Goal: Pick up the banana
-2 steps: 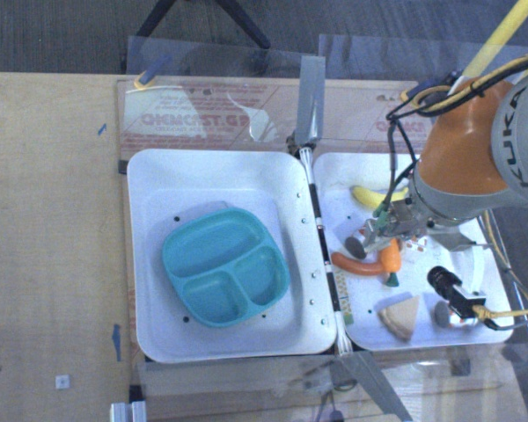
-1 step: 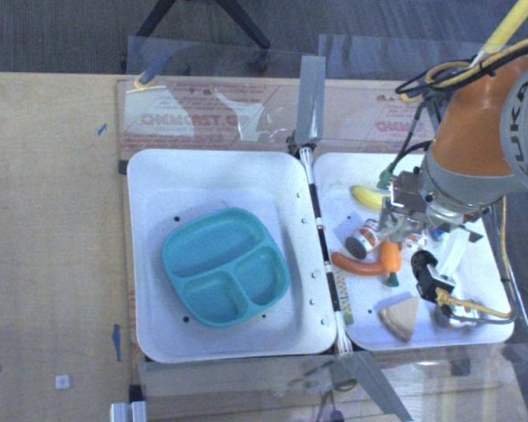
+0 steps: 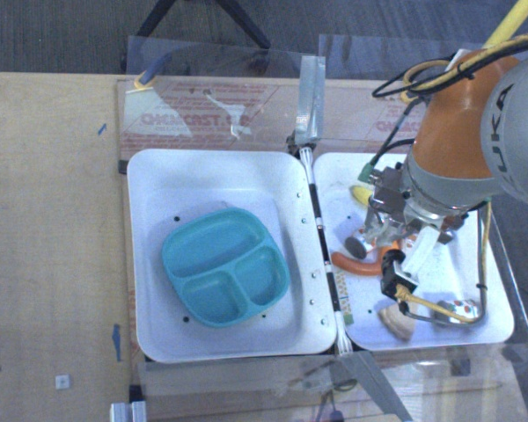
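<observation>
In the right bin (image 3: 475, 328), a bit of the yellow banana (image 3: 359, 195) shows near the left wall; the wrist hides the rest of it. My gripper (image 3: 375, 236) hangs low over the middle of this bin, just in front of the banana. It is right above an orange carrot (image 3: 354, 264) and a small dark grey piece (image 3: 356, 247). I see nothing held in it.
A green item (image 3: 367, 172) lies just behind the banana. A tan piece (image 3: 394, 323) rests at the right bin's front edge. The left bin (image 3: 150, 200) holds a teal divided plate (image 3: 224, 266). A raised rim (image 3: 317, 236) separates the two bins.
</observation>
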{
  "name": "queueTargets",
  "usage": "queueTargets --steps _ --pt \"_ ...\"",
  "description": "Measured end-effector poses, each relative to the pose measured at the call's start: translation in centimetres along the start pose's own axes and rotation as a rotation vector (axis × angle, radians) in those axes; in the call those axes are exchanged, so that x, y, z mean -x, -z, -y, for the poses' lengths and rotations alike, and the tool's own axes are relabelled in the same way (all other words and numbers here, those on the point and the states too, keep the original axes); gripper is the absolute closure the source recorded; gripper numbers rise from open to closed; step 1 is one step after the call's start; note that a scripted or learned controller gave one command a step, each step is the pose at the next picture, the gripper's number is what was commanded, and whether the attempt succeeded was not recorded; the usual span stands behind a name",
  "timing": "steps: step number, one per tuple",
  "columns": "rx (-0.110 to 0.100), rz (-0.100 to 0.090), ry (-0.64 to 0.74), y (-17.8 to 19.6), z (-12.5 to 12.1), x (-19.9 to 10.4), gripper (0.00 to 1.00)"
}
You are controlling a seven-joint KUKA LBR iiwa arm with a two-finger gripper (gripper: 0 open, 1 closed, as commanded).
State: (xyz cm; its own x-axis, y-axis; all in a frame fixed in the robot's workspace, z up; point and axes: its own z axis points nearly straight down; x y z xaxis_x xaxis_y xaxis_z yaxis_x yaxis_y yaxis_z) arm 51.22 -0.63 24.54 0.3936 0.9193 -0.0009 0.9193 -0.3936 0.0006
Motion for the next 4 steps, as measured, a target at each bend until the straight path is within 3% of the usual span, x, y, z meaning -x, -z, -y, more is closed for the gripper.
queueTargets --steps 1,2,3,4 --pt "-0.002 0.000 0.200 0.8 0.8 -0.5 1.00" --pt "-0.004 -0.001 0.208 -1.6 0.7 -1.7 1.00" --pt "-0.007 0.000 -0.197 -6.2 0.5 1.6 1.00" --pt "-0.007 0.001 -0.266 -4.9 5.2 -3.6 1.00"
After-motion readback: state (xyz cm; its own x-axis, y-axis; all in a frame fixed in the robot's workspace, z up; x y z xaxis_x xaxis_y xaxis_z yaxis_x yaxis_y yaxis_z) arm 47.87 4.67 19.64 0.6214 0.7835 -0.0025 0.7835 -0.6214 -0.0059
